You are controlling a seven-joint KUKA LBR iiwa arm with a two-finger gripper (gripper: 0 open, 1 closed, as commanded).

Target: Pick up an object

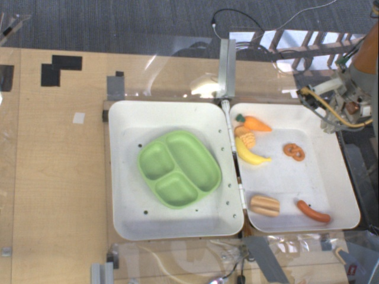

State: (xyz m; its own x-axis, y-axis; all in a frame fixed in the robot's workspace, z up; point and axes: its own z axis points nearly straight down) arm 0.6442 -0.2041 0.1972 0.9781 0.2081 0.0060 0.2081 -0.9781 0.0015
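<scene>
Wooden bench under the camera, two white bins side by side: the left bin holds a green divided plate, and the right bin holds the toy food I can choose from. My gripper hangs at the upper right corner of that bin, wrapped in yellow cable, and I cannot tell from this slant what state it is in.

Nearest to it, below and a little inward, lies the pretzel. Farther across sit the carrot, the banana and what looks like a small piece of corn, bunched against the far wall. Down toward the near edge are the hot dog bun and the sausage.

I judge nothing is picked yet. I would go for the sausage or the pretzel: each lies apart from its neighbours, so I can come straight down, close across the narrow width, and avoid the crowded cluster by the wall.
</scene>
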